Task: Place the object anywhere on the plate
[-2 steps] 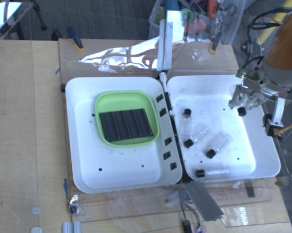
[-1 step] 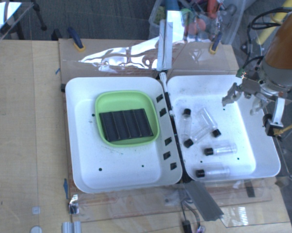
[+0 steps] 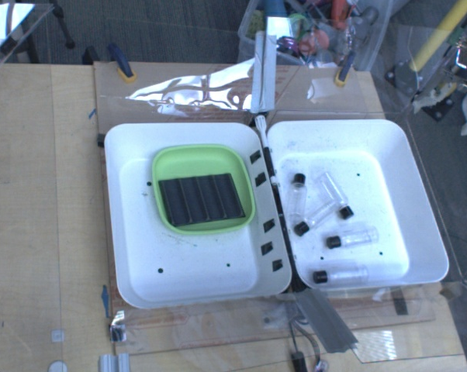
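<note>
A square green plate point(image 3: 165, 161) with rounded corners lies in the left white bin point(image 3: 140, 273), toward its back. A black ribbed rectangular block point(image 3: 201, 199) rests flat on the plate, covering most of its floor. The right white bin point(image 3: 408, 169) holds several clear plastic vials with black caps, scattered on its floor: one upright-looking vial point(image 3: 298, 196) near the divider, two crossing ones point(image 3: 332, 194) in the middle, and two lying vials point(image 3: 351, 239) point(image 3: 340, 273) toward the front.
Black tabs line the ridge point(image 3: 266, 208) where the bins meet. Behind the bins lie crumpled clear film point(image 3: 202, 91) and a clear tub of colourful items point(image 3: 319, 10). Wooden bench surrounds both bins.
</note>
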Robot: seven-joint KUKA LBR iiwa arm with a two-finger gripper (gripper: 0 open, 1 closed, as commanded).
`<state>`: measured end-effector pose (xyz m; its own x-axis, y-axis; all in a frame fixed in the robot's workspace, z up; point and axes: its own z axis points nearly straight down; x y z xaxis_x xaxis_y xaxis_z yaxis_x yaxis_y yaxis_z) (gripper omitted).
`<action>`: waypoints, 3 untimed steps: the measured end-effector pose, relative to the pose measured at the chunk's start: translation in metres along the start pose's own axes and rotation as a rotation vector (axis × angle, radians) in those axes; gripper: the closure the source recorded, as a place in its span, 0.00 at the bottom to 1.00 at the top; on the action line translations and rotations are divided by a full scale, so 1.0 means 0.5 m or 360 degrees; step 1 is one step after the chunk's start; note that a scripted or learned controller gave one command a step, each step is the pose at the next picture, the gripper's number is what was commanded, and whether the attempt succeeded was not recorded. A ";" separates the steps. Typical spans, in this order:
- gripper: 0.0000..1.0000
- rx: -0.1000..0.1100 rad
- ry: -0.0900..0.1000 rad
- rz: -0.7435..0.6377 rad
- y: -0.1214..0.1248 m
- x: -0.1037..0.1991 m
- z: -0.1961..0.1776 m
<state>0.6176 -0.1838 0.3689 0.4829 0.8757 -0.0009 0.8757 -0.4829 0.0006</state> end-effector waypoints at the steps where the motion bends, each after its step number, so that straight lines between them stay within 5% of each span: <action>1: 0.00 0.0000 0.0000 0.0115 0.098 0.009 -0.133; 3: 0.00 -0.0003 0.0000 0.0283 0.116 -0.002 -0.131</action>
<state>0.6678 -0.2126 0.4345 0.6302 0.7765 -0.0005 0.7765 -0.6302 0.0027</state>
